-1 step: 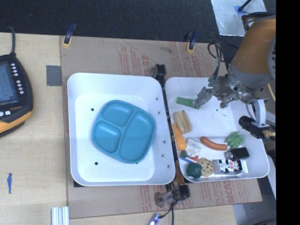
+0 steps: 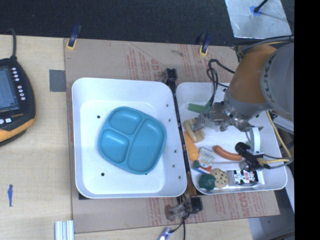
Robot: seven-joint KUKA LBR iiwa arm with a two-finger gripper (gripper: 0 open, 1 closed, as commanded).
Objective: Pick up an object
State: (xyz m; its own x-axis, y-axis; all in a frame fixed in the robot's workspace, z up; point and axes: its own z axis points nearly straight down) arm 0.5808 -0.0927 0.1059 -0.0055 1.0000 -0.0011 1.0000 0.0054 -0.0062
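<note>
The gripper (image 2: 202, 121) hangs low over the right bin (image 2: 274, 139), near its left side. Whether it is open or closed cannot be told from here. No toy can be seen in its grip.

Just under the gripper lies a tan toy bread piece (image 2: 192, 133). A green flat piece (image 2: 198, 107) pokes out just behind the gripper. An orange carrot (image 2: 190, 149) lies along the bin's left wall, next to the bread. A small white packet (image 2: 206, 155) sits near the carrot, and a toy hot dog (image 2: 227, 152) lies just to its right. Closer to the front of the bin are a round spotted cookie (image 2: 219, 176) and a dark green toy (image 2: 207, 183), touching each other. A little white box with red and black marks (image 2: 246, 176) lies beside the cookie.

The grey arm with its orange band (image 2: 255, 76) comes in from the right, above the bin.

The left bin (image 2: 85, 99) holds a blue plate with three parts (image 2: 132, 140). A black and orange control pad (image 2: 12, 101) rests on the bench far to the left.
</note>
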